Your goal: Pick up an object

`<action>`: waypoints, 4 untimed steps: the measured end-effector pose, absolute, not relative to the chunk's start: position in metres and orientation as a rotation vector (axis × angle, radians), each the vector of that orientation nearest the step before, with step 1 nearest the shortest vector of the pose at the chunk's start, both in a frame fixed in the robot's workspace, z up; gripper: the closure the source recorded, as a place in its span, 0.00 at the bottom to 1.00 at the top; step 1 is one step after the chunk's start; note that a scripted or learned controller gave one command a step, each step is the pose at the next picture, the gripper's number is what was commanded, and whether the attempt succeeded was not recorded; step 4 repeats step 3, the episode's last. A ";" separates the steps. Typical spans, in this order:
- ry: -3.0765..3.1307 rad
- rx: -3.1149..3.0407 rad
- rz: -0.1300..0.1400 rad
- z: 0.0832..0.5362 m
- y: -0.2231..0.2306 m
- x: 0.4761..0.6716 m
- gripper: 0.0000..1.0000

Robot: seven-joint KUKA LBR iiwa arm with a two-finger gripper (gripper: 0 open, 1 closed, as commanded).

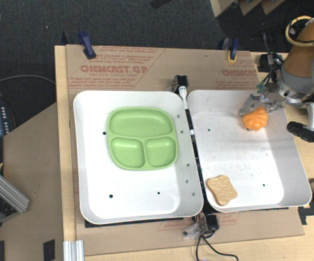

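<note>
- Where the view runs nearest, a tan cracker (222, 190) lies flat at the front edge of the right bin (255, 167), well apart from everything else.
- Left of it, the left bin (92, 162) holds a green divided plate (143, 138), lying flat near the bin's middle.
- Farther back in the right bin, an orange toy (255, 119) rests near the far right corner.
- Just behind and above the orange toy, the gripper (259, 103) hangs from the arm (303, 58); whether its fingers are apart or together cannot be told, and nothing is seen between them.
- Step in hand, as judged: the approach to the orange toy, with no grasp made yet.
- Next move calls for lowering squarely over the orange toy, closing on it, then lifting clear of the desk (119, 69).
</note>
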State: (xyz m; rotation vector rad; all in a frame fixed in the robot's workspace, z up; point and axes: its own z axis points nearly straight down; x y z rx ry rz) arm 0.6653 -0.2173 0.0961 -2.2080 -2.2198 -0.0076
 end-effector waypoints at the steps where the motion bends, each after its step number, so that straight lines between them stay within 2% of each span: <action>1: -2.236 -2.222 -0.009 0.091 -0.145 0.671 1.00; 2: -2.233 -2.232 -0.014 0.093 -0.096 0.610 1.00; 3: -2.224 -2.211 -0.002 0.190 -0.021 0.511 1.00; 4: -2.224 -2.211 -0.002 0.190 -0.021 0.511 1.00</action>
